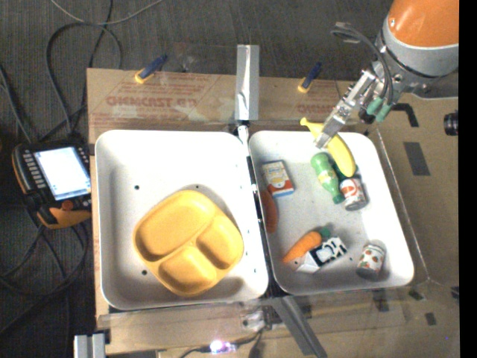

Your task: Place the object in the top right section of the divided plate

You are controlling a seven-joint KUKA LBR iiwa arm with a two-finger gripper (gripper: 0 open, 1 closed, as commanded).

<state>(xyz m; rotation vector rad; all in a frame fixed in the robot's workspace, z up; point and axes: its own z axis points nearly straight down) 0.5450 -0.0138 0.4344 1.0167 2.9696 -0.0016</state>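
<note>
A yellow divided plate [189, 242] lies in the left bin [119, 162], with nothing in its three sections. My gripper [326, 136] hangs over the back of the right bin [391, 200], its tip right at the upper end of a banana [341, 155]. The banana lies against the bin's back right part, beside a green bottle [326, 174]. I cannot make out any object held in the gripper.
The right bin also holds a small red-and-white can [353, 193], a small box [277, 177], a brown sausage [270, 208] by the divider wall, a carrot [301, 247], a black-and-white carton [329, 252] and another can [370, 258]. A handheld pendant [56, 176] lies left of the bench.
</note>
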